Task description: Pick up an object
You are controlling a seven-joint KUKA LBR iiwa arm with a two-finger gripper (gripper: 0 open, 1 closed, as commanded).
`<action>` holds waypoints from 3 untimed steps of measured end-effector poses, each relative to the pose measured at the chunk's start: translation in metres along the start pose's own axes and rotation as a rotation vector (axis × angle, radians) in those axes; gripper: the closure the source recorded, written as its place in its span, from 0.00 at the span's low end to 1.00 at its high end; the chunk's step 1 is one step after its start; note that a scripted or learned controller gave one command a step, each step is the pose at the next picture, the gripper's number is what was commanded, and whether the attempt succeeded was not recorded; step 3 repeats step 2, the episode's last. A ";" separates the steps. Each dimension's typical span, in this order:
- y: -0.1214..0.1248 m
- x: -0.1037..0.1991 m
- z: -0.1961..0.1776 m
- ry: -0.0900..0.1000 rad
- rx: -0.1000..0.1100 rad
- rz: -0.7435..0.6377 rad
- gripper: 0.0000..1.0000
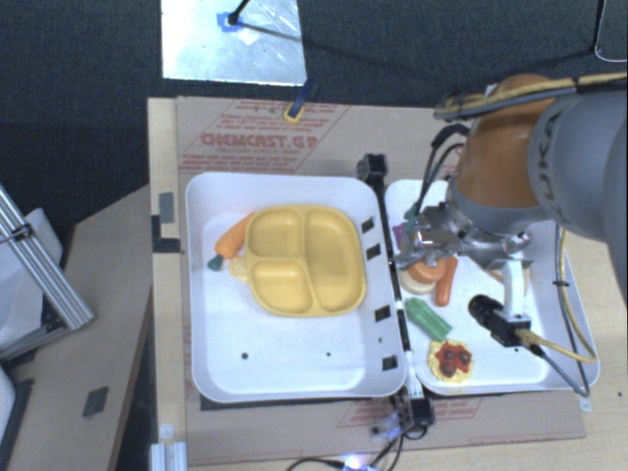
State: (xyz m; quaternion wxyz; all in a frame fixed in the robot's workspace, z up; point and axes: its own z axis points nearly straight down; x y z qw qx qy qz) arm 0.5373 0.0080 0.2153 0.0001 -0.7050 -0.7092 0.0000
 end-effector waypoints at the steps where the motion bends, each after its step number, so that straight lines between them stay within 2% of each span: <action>1: 0.004 0.006 -0.009 0.000 -0.002 0.000 1.00; 2: 0.005 -0.014 -0.012 0.000 -0.002 0.006 1.00; 3: 0.005 -0.014 -0.012 0.000 -0.002 0.006 1.00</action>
